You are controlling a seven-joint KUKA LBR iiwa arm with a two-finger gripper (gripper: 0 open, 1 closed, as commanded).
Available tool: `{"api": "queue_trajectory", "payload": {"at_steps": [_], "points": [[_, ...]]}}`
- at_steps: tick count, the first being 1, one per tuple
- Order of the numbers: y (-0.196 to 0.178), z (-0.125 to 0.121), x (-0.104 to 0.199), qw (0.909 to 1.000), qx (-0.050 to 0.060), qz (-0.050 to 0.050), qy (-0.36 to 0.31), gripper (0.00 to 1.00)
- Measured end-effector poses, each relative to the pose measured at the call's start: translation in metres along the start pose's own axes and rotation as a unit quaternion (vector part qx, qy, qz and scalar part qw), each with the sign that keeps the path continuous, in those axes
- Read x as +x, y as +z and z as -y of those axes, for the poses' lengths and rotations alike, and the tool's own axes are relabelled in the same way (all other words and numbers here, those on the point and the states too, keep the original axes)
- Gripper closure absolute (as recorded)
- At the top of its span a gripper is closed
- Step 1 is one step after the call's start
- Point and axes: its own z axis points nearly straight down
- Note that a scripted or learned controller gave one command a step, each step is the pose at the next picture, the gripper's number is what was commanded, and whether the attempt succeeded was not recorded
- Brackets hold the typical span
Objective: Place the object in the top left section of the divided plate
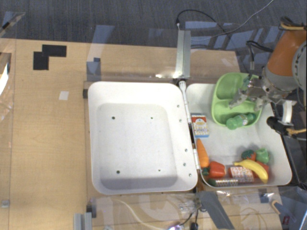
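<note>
- The hand (pixel 245 99) hangs over the green divided plate (pixel 225 87), which lies in the right bin (pixel 284 174) near that bin's far edge. Its metal fingers (pixel 238 101) point down toward the plate's middle; I cannot tell whether they are spread or closed, and nothing shows between them.
- A green rounded object (pixel 238 122) lies in the plate's near section, by the rim. It is probably the task's thing, though that is a guess.
- It looks like a small plastic toy: light, stiff, smooth and apt to roll or slip.
- A grip across its narrow middle, fingers straddling the short axis, seems safest; the plate's raised rim just beside it may crowd one finger.
- Other toys, among them a banana (pixel 253 169) and a carrot (pixel 202 154), crowd the bin's near edge, well apart from the plate.
</note>
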Motion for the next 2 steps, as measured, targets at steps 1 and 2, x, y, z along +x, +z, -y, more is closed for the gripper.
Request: {"api": "queue_trajectory", "payload": {"at_steps": [1,2], "points": [[-0.12,-0.021,0.045,0.9975,-0.004,-0.001,0.071,0.0],[-0.132,-0.023,0.047,0.9978,-0.006,0.0,0.066,1.0]]}}
